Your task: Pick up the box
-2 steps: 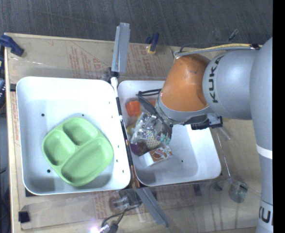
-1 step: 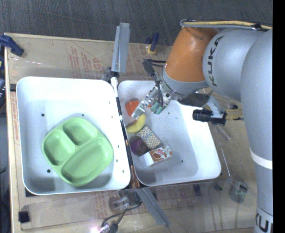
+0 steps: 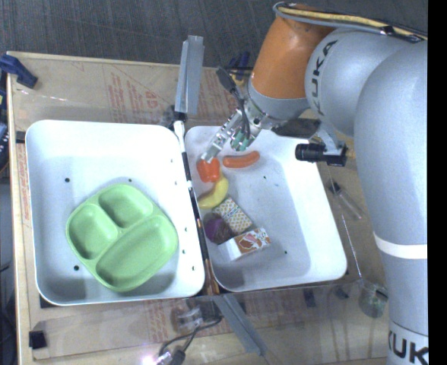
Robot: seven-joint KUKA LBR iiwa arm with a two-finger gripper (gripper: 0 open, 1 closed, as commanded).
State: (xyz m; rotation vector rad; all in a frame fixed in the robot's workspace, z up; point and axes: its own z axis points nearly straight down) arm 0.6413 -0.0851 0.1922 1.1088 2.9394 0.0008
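The grey KUKA arm with its orange band (image 3: 288, 52) comes in from the upper right of the frame and bends down over the far end of the right shallow white bin (image 3: 315, 226). Its two-finger gripper (image 3: 222, 144) hangs near the upper left corner of that bin, pointing down and to the left, with nothing seen between its fingers; whether they stand apart or closed cannot be told from this slant. Just below the gripper tip lies a small orange-red rounded toy (image 3: 208, 169), and just to the right of the tip a reddish sausage-shaped toy (image 3: 241, 160). Below those, along the bin's left wall, lies a yellow banana-shaped toy (image 3: 214, 194). The small box with a red and white printed face (image 3: 249, 242) lies lower down in the same bin, left of its middle, well apart from the gripper and tilted on the bin floor. Touching the box at its upper left are a packet with a chequered pattern (image 3: 235, 216) and a dark purple rounded thing (image 3: 216, 229). The left shallow white bin (image 3: 56, 150) holds a light green plastic divided plate with three compartments (image 3: 122, 236), lying toward the lower middle of that bin.
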